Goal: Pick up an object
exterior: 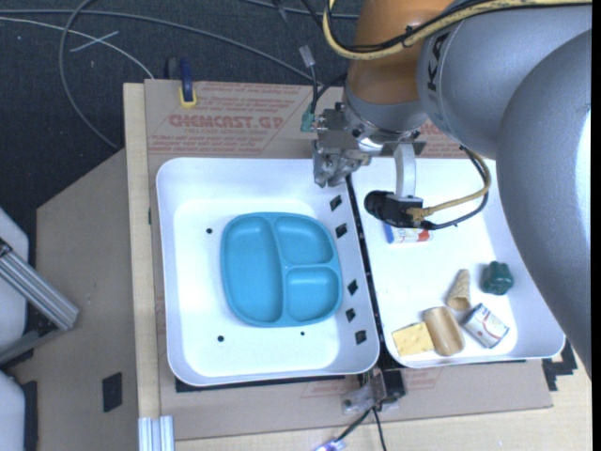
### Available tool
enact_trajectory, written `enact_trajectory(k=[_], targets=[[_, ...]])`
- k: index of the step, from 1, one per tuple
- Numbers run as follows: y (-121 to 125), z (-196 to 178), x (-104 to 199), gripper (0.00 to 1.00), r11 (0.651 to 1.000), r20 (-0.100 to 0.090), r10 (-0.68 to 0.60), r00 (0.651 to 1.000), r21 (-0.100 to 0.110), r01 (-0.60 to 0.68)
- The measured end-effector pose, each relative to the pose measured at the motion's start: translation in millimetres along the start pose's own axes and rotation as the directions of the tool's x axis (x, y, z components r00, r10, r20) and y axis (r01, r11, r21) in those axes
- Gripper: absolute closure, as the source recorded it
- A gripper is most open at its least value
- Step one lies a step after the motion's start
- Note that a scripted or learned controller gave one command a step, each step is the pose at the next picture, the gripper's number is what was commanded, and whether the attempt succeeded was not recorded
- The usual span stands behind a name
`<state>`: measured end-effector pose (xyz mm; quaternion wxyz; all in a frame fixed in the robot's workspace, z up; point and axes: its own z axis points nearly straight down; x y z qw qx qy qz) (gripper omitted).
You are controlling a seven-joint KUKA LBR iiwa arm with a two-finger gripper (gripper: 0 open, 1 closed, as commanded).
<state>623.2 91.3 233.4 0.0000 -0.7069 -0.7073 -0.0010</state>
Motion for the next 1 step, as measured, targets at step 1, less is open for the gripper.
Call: enact_trajectory(k=[1], targets=[[-0.2,0.8,-0.1,0.00,1.000,0.000,0.000,1.000,0.001,0.000]])
